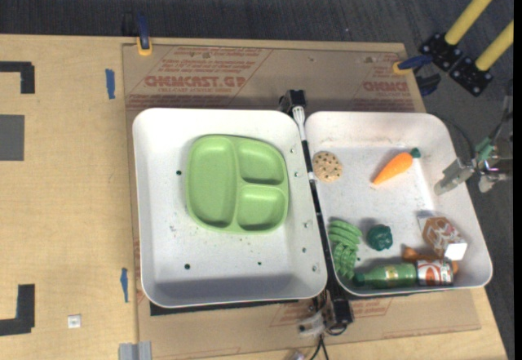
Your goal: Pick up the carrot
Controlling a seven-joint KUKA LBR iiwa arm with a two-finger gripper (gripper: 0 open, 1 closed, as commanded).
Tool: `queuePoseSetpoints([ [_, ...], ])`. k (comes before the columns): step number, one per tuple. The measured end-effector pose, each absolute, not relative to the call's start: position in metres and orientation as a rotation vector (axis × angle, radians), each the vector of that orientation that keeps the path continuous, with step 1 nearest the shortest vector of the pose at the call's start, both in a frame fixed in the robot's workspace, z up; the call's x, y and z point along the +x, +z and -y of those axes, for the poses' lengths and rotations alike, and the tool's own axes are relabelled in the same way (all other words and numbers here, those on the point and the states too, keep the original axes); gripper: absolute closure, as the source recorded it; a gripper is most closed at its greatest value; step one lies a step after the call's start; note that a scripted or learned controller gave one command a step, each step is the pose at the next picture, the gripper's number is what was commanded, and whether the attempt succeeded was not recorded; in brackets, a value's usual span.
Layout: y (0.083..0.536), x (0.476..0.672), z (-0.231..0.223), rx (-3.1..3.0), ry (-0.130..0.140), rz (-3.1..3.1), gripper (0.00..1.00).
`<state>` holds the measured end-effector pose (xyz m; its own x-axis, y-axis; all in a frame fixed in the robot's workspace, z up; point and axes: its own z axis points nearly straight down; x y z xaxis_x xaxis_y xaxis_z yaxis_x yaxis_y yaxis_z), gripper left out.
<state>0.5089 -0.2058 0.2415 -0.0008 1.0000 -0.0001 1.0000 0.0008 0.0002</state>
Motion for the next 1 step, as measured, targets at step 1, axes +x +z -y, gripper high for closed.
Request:
queuePoseSetpoints([
  [1,0.1412,0.5428,0.2210,2.329,0.002,-2.118,0.00],
])
